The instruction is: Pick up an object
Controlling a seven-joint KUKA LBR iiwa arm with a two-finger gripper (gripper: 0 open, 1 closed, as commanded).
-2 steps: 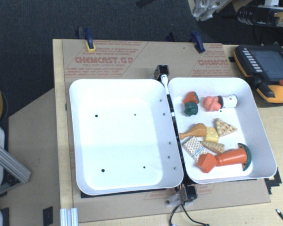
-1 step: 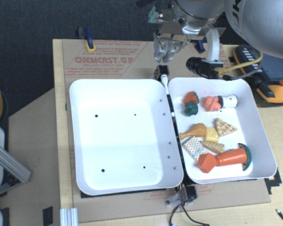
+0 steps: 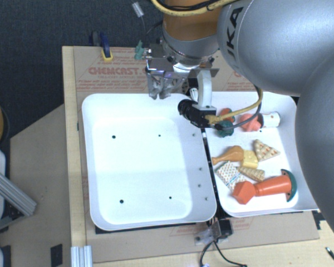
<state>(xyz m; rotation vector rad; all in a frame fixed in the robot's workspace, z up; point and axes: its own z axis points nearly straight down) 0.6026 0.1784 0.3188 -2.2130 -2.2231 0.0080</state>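
My gripper (image 3: 162, 88) hangs over the back rim of the left white bin (image 3: 139, 171), near its far right corner, and I see nothing in it. The objects all lie in the right bin (image 3: 302, 166): an orange-red handle with a teal end (image 3: 265, 187), a tan drumstick shape (image 3: 228, 154), a yellow block (image 3: 249, 159), a patterned triangle (image 3: 265, 149), a checked piece (image 3: 229, 174), a pink piece (image 3: 249, 122), a white cylinder (image 3: 271, 118) and a small teal piece (image 3: 227, 129). The arm's wrist hides the back left of that bin.
The large grey arm covers the upper right of the view. A black fitting with a yellow cable (image 3: 192, 111) hangs over the divide between the bins. A brown board (image 3: 119, 65) lies under both bins, with blue and yellow clamps (image 3: 106, 49) at its back edge.
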